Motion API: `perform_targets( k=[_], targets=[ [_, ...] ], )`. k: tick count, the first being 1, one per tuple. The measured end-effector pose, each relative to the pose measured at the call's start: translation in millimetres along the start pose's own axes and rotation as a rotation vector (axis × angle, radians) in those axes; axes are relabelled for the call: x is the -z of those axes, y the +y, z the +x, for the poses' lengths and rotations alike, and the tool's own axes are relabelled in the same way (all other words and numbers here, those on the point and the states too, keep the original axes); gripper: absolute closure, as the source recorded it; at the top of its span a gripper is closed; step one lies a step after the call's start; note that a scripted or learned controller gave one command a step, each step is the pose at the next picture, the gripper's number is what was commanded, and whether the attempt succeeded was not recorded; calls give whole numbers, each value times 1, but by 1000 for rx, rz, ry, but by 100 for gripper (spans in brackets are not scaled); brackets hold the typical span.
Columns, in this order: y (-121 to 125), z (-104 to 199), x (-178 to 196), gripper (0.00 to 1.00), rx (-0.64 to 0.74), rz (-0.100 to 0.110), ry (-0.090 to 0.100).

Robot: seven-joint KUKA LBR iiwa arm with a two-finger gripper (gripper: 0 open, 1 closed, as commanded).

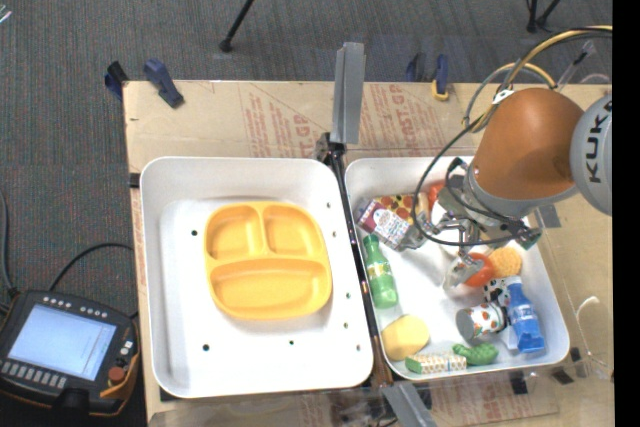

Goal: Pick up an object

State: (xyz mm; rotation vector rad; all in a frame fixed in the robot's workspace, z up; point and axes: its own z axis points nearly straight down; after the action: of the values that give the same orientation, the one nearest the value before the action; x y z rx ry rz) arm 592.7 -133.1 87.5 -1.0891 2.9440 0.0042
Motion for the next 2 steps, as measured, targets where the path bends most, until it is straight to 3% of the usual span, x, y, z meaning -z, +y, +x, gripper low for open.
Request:
perform_targets(
  k=[1, 2],
  targets=[
    [-54, 39, -1, 0, -108, -4, 1],
    [-70, 25, -2, 0, -9, -10, 1]
  ],
)
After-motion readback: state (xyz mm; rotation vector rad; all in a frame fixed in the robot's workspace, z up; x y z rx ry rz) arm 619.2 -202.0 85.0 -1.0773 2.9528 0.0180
